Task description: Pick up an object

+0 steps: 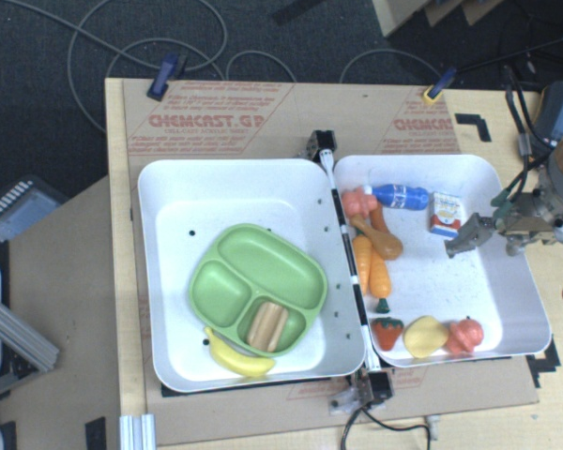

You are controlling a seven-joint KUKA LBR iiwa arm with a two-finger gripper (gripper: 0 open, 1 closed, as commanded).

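I am on the approach — my pincer (471, 236) hangs over the right bin (516, 293), holding nothing, its gap unclear. The small carton (446, 214) lies just beside it; next I must descend squarely.

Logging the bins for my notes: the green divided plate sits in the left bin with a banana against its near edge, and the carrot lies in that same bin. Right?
Not quite. The camera view shows the carrot in the right bin, by the divider. The green divided plate and banana are in the left bin as you say.
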